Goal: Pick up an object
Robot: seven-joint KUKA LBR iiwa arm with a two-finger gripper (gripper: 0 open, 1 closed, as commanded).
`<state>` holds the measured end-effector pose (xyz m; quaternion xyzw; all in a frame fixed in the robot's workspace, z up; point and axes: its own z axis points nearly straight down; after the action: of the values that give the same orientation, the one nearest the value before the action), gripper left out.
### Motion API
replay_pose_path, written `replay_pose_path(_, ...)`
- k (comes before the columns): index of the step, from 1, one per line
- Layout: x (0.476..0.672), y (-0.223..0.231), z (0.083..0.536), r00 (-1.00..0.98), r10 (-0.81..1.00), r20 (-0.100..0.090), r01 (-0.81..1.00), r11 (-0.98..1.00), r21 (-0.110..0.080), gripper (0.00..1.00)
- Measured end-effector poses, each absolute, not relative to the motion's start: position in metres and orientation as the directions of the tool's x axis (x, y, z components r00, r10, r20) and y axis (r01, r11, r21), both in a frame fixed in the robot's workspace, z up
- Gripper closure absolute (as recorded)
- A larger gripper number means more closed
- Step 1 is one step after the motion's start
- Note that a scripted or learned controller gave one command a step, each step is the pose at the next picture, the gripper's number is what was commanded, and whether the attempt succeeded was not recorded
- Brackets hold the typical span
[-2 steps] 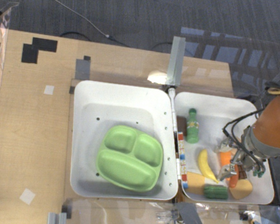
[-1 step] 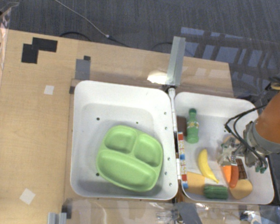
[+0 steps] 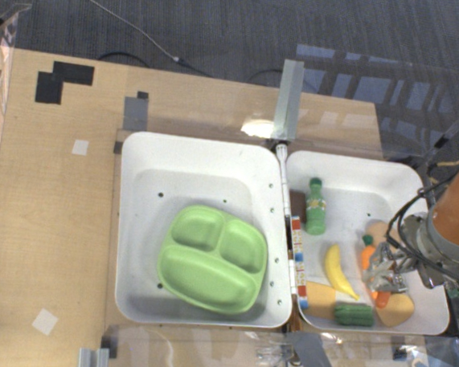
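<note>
Objects for picking are gathered in the right bin (image 3: 351,176), mostly toward its 6 o'clock edge. A yellow banana (image 3: 338,270) is laid near the middle, slanting from 11 o'clock down to 5 o'clock. Just below it, at 6 o'clock, a dark green vegetable (image 3: 353,313) is seen lying flat, with an orange-yellow wedge (image 3: 319,295) touching its 9 o'clock end. At 12 o'clock of the banana, a green bottle (image 3: 316,206) is laid lengthwise, cap pointing to 12 o'clock. At 3 o'clock of the banana, a small carrot (image 3: 367,254) and a pale tan piece (image 3: 378,230) are seen, and a tan, bread-like piece (image 3: 396,310) is placed toward the bin's 5 o'clock corner, with a small orange-red bit (image 3: 381,297) at its edge.

The gripper (image 3: 386,270) is positioned low over this cluster, between the carrot and the bread-like piece. Whether it is released, clenched or grasping anything cannot be told; nothing is visibly held. The arm (image 3: 458,213) is extended in from 3 o'clock, its orange band visible, with black cables looped around the wrist.

In the left bin (image 3: 138,210), a light green divided plate (image 3: 213,258) is set, tilted toward 5 o'clock. Both bins are borne by a wooden bench (image 3: 48,226).
</note>
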<state>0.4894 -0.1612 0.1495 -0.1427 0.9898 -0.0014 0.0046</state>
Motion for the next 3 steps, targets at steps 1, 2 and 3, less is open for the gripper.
replay_pose_path(1,0.537,-0.140,0.238,-1.000,0.026,-0.014,0.026,1.000,-0.003,1.00)
replay_pose_path(2,0.606,-0.139,0.286,-0.973,0.229,-0.014,0.229,0.974,0.002,1.00)
replay_pose_path(3,0.629,-0.094,0.168,-0.996,0.085,0.002,0.085,0.996,0.003,1.00)
